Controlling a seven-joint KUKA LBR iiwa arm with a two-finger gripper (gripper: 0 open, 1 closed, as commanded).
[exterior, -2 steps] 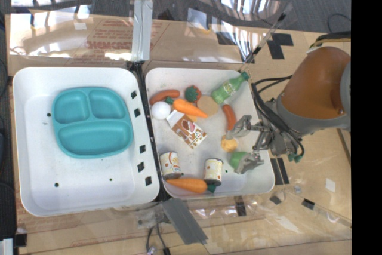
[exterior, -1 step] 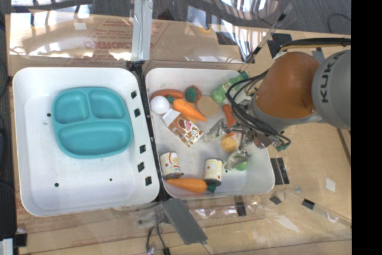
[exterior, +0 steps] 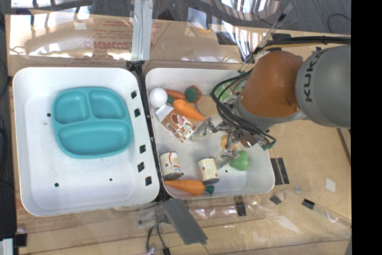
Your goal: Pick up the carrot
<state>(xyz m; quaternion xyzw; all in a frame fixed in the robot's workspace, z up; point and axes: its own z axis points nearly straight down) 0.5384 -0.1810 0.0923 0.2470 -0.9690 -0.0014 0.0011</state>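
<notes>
The gripper [exterior: 230, 139], whether spread or closed I can't tell, hangs amid clutter, so it might snag the carton [exterior: 178, 124] beside the carrot [exterior: 187, 109].

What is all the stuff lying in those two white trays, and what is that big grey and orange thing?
White bins: two, side by side on the bench.
Divided plate: one, teal, in the left bin.
Carrots: three, orange, right bin; one at the near edge, one in the middle, one at the far side.
Ball: one, white, far left corner of the right bin.
Small cans: two, cream and brown, near side of the right bin.
Flat packet: one, white and brown, beside the middle carrot.
Green item: one, by the tool.
Arm: one, grey with orange band, from the right.
Tool: one, metal, low over the right bin.
</notes>
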